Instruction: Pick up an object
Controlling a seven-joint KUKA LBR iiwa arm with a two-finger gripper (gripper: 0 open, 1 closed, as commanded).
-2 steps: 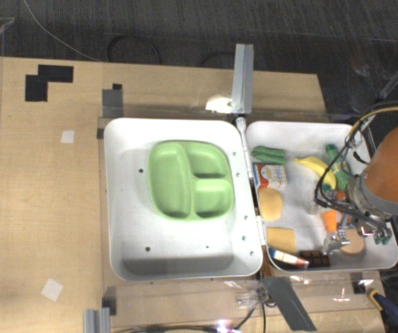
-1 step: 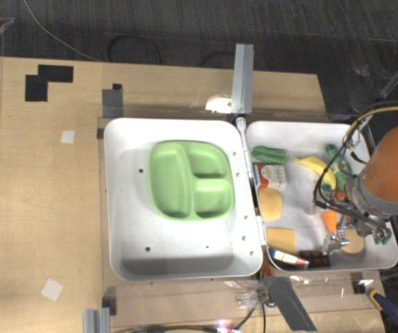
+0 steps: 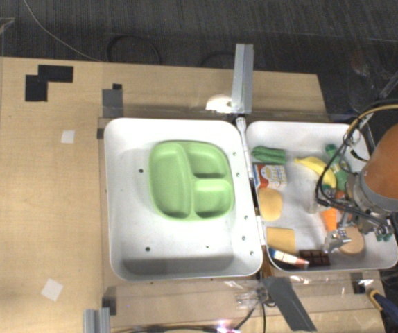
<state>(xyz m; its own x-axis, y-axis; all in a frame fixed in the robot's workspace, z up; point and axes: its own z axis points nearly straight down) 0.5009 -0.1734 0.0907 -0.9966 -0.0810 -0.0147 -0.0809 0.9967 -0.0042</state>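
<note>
Light wooden bench (image 3: pixel 39 207), two shallow white bins side by side: left bin (image 3: pixel 123 186), right bin (image 3: pixel 303 207)

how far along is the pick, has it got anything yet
Done: the arm has reached over the right bin, and its pincer is down among the items near the front. In hand: nothing visibly held; it sits beside a tan disc and an orange piece. Left: grip one object and lift it clear. The green tray lies in the left bin.

I see a pale green tray (image 3: pixel 188 179) in the white left bin (image 3: pixel 126 255), and a yellow banana (image 3: pixel 315 166) in the white right bin (image 3: pixel 386 255).
</note>
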